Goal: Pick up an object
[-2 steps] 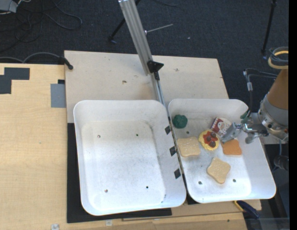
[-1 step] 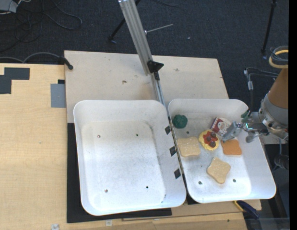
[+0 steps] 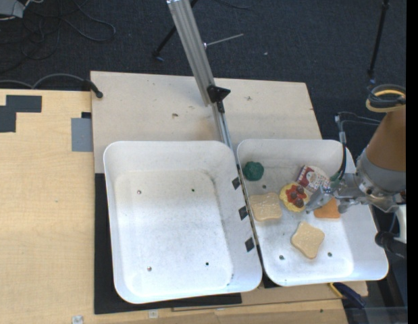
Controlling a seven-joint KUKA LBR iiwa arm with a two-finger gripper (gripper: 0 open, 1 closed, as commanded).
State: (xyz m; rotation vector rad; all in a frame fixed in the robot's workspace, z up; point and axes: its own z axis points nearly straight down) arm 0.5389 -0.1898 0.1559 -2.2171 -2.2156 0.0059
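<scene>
The right bin (image 3: 357, 262) holds a green ball (image 3: 253, 171), two toast-like slices (image 3: 265, 206) (image 3: 308, 239), a yellow piece with red spots (image 3: 294, 196), a red and white packet (image 3: 312, 177) and an orange piece (image 3: 327, 212). My gripper (image 3: 328, 196) reaches in from the right edge of this bin. It sits low, just above the orange piece and beside the yellow piece and the packet. The gripper partly covers the orange piece.
The left bin (image 3: 168, 221) lies beside the right one, with a divider and black clips (image 3: 244, 212) between them. A slanted metal bar (image 3: 195, 52) rises behind the bins. The arm's body (image 3: 384, 157) hangs over the right bin's rim.
</scene>
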